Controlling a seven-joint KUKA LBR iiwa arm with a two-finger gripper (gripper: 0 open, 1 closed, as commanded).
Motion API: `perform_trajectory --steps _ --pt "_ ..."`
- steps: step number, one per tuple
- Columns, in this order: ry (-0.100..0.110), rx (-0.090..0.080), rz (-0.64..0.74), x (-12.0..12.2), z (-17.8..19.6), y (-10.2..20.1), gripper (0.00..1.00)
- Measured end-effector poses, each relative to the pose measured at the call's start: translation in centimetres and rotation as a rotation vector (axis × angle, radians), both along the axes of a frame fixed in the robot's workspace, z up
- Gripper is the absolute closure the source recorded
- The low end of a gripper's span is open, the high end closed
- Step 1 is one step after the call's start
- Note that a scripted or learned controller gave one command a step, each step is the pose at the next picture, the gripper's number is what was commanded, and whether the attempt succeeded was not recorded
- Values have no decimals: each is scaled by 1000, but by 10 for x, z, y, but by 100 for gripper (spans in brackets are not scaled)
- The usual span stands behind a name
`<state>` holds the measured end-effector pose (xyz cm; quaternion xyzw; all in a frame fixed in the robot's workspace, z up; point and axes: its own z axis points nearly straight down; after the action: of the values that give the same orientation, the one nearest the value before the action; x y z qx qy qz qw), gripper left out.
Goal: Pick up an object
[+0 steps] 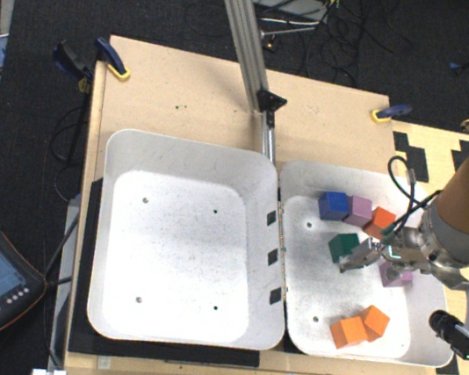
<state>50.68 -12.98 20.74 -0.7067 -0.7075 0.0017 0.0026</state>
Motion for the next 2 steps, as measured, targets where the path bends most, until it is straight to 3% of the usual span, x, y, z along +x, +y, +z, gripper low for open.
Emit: perform_trajectory --steps 1,2 --pt "-6 -1 -1 1 2 0 0" --pt "1 0 -4 -9 -54 -5 0"
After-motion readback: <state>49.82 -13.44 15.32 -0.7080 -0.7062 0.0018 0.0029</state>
